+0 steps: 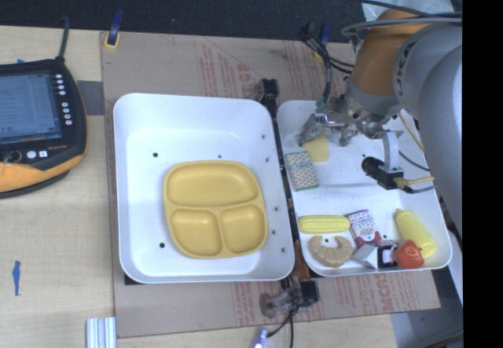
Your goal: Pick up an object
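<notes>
In the camera view, a pale wooden worktop (47, 260) carries a brown cardboard sheet (196, 71), and two shallow white bins sit on the sheet side by side. The left bin (130, 181) holds a yellow divided tray (214, 207) with three compartments, lying flat in the lower middle of the bin.

The grey arm (428, 95) comes in from the right, with its orange band (385, 48) above the wrist. It brings the pincer (324, 137) down over the far left corner of the right bin (346, 189). The pincer's two metal fingers stand spread apart and grip nothing. A small yellow block (317, 150) lies on the bin floor just at the near side of the fingers; I cannot tell whether it touches them.

Just beside the block, against the bin's left wall, lies a patterned square pad (302, 171). Along the near side of the same bin there is a yellow corn cob (324, 224), with a tan croissant-shaped piece (331, 250) right below it. A small red and white carton (361, 222) sits to the right of the corn. A yellow bottle (415, 232) lies tilted near the right wall, and a red piece (409, 255) sits at its lower end.

Well apart from the bins, at the left edge of the worktop, rests a control tablet (31, 122) with a lit screen and an orange rim. A blue clamp (114, 28) sits at the far left corner of the cardboard.
</notes>
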You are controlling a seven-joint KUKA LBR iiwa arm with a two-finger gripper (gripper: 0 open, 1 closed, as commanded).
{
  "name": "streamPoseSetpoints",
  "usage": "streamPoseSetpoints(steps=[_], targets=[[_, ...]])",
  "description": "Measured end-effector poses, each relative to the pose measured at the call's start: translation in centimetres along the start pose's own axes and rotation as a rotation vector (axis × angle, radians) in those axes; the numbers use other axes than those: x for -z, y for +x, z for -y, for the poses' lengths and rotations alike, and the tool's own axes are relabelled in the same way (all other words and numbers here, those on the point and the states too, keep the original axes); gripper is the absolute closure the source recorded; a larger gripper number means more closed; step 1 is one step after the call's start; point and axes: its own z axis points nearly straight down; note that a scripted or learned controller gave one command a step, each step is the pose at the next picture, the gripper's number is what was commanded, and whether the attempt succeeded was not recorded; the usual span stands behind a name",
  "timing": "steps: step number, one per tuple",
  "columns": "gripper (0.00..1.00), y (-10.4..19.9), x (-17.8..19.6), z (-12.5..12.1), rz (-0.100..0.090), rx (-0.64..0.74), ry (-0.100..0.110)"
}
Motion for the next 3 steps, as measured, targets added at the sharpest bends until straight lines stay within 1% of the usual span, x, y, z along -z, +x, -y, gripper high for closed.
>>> streamPoseSetpoints(steps=[1, 2, 3], targets=[[0.00, -0.9, 0.1, 0.0, 0.000, -0.001, -0.004], [0.00, 0.5, 0.0, 0.0, -0.001, 0.002, 0.000], [0.00, -0.6, 0.1, 0.0, 0.000, -0.001, -0.003]])
